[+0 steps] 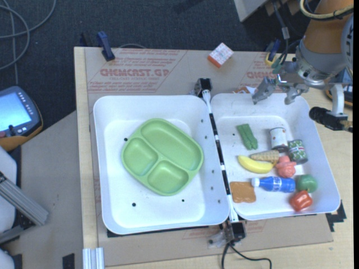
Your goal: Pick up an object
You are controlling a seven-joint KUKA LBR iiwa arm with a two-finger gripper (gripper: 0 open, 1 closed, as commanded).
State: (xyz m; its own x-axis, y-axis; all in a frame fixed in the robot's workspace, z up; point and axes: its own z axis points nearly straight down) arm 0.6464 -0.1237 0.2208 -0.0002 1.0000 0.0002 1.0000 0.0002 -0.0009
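One claw point(276, 91) above bin's point(255, 103) far rim

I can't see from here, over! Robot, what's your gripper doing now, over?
Gripper open, holding nothing, above right bin's far rim. Toy food untouched in that bin: green piece, banana, blue bottle. Nothing in the way.

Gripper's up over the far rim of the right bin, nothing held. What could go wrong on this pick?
1. The open gripper hangs above the right bin's far rim; a straight descent could strike it.
2. The banana, blue bottle, can and red pepper sit crowded; the fingers may nudge neighbours or close on two.
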